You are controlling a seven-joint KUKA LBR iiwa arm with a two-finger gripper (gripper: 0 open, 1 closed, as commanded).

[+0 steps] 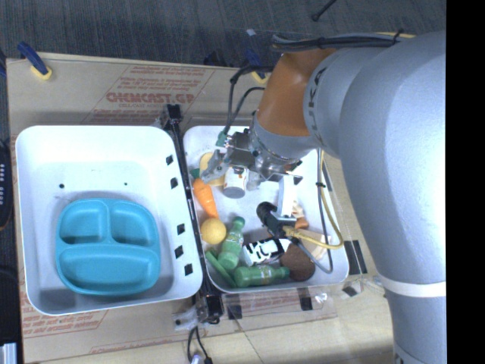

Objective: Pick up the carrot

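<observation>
- Left bin [38, 203]: holds a blue tray [110, 246] with three compartments, sitting toward the bin's 6 o'clock side. Rest of the floor is bare white.
- Black clips [176, 174] run along the seam between the bins.
- Right bin [198, 136]: cluttered, mostly at its 6 o'clock end.
- Carrot [204, 198]: lying on the right bin's floor near the left wall, roughly 9 o'clock in the bin, pointed end toward 12. Nothing is gripping it.
- Lemon [213, 230]: just beside the carrot at its 6 o'clock, about touching its fat end.
- Green bottles [250, 274]: one leaning up by the lemon, another lying flat along the 6 o'clock wall.
- Brown item [297, 262] at the bin's 5 o'clock corner (can't tell what it is).
- Gripper [235, 174]: above the right bin's 12 o'clock half, at about 2 o'clock from the carrot, near it but apart. Can't tell how far it's spread; there's a whitish cylinder right under it, but I can't tell whether that's held.
- Arm [379, 150]: grey, orange band [292, 89] above the wrist, comes in from 3 o'clock and covers the bin's right side.
</observation>
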